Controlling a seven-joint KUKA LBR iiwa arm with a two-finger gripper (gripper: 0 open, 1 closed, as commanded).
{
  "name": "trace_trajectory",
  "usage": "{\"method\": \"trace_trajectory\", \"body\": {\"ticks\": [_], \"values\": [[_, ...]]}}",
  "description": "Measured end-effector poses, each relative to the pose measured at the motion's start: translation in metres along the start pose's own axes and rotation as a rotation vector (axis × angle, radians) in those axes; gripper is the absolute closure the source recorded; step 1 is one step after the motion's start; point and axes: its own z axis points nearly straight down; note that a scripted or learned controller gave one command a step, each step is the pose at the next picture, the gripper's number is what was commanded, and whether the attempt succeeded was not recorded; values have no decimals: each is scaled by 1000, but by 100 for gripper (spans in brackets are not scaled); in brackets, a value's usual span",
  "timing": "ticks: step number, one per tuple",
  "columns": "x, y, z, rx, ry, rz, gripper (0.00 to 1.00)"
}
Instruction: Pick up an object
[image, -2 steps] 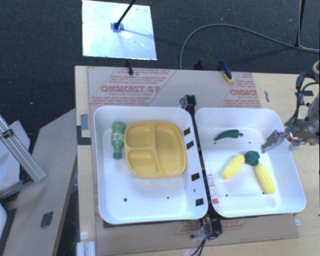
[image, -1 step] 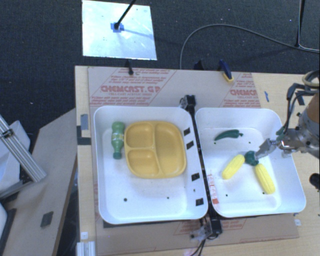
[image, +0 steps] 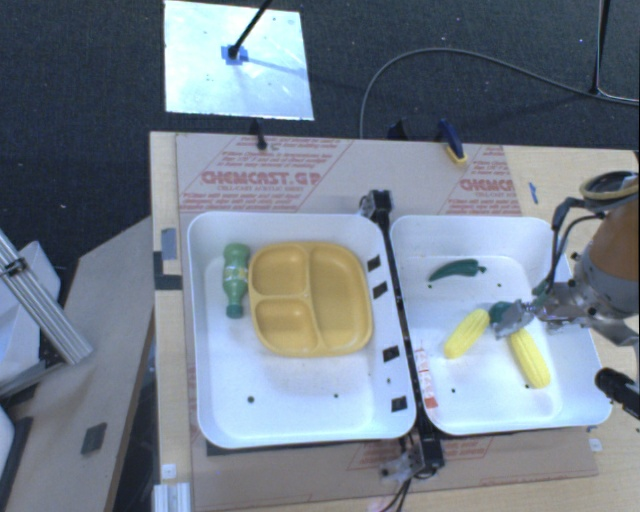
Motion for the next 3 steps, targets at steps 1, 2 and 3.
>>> {"method": "trace_trajectory", "body": {"ticks": [1,2,3], "values": [[-3,2,42,1,0,0,0],[-4,2,30,-1,-1,0,100],[4,5,-16,-3,-1,-3,100]]}}
